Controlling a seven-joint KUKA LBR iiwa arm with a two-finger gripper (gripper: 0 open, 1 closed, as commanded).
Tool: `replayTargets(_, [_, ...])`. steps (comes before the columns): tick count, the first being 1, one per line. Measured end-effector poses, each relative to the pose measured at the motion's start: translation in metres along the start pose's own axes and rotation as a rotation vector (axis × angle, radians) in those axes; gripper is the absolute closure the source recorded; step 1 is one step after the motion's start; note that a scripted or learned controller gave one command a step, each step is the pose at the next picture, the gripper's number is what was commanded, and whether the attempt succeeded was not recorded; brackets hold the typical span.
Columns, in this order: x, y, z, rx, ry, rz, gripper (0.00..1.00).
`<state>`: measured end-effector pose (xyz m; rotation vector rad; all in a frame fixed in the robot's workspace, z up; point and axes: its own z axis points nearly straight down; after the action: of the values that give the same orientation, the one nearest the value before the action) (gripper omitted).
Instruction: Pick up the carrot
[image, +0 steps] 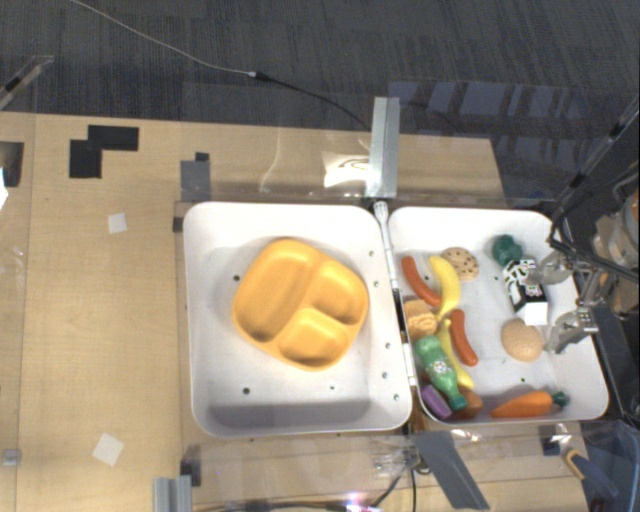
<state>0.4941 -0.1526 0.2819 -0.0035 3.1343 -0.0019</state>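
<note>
The smooth tapered orange carrot (524, 404) with its green stub lies flat by the near rim of the right bin (598, 385). Above that bin's right edge, beside a rounded tan egg (521, 340), the metal gripper (570, 297) stands spread, pinching nothing.

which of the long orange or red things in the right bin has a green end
The carrot, lying along the bin's near edge, has a green top; the two red sausages have none.
</note>
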Motion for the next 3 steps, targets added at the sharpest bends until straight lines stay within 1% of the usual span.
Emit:
replayTargets(1, [0.002,0.003,0.127,-0.004,0.011,-0.008,0.00])
replayTargets(2, [-0.002,-0.001,0.192,0.002,-0.009,0.036,0.00])
replayTargets(3, [-0.036,0.046,0.181,-0.003,-0.002,0.002,0.00])
